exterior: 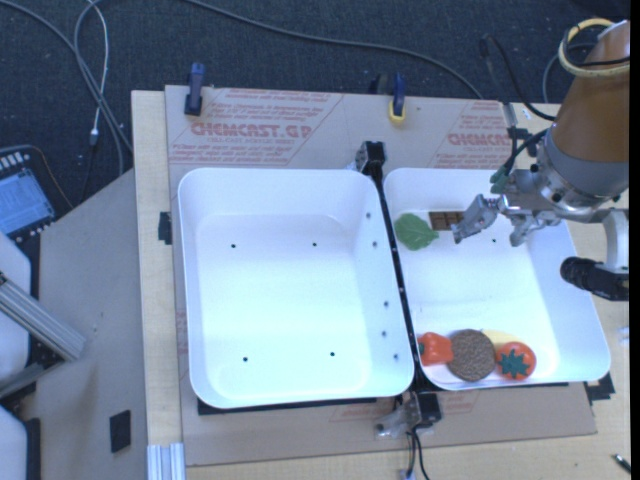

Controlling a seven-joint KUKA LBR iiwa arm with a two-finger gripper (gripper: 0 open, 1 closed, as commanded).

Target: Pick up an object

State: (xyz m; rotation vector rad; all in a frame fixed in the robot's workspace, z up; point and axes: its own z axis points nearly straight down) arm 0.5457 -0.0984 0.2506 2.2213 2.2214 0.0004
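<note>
Objects all sit in the right bin (560, 298), none between the fingers of the gripper (497, 222).

Green leaf piece (414, 231) and brown bar (445, 218) lie near the bin's far-left corner, bar just beside the gripper. Along the near edge: red piece (434, 348), brown round cookie (471, 354), yellow piece (497, 338) behind it, tomato with green top (514, 359), packed touching. Left bin (280, 288) beside it. Arm (592, 118) enters over the bin's far-right corner; gripper hangs over the far edge, fingers spread apart, nothing pinched.

Robotics lab: desk (150, 268) with clamped board (300, 128), two white bins (290, 193), loose cables (100, 28) on dark carpet (300, 28), aluminium framing (40, 318) at left.
</note>
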